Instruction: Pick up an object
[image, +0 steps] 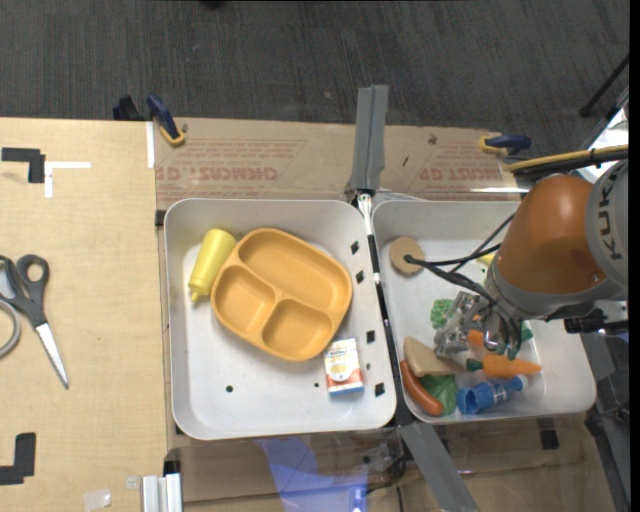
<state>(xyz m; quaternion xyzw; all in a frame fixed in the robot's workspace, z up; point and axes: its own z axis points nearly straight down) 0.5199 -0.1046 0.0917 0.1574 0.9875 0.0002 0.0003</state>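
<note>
Camera view: gripper (478, 335) low in the right bin (560, 400).
Grip: cannot tell, nothing seen held.
Nearest: carrot (510, 367) just below, long axis crosswise.

The arm (560, 240) covered much of the right bin (400, 300). Beside the tool (470, 335), the green item (441, 312) was partly hidden and unidentifiable. Left of the left bin (180, 300), the scissors (35, 315) were cut off.

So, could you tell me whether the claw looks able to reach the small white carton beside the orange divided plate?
Probably yes: the small white carton lies uncovered in the left bin, with nothing over it beside the orange divided plate.
</note>
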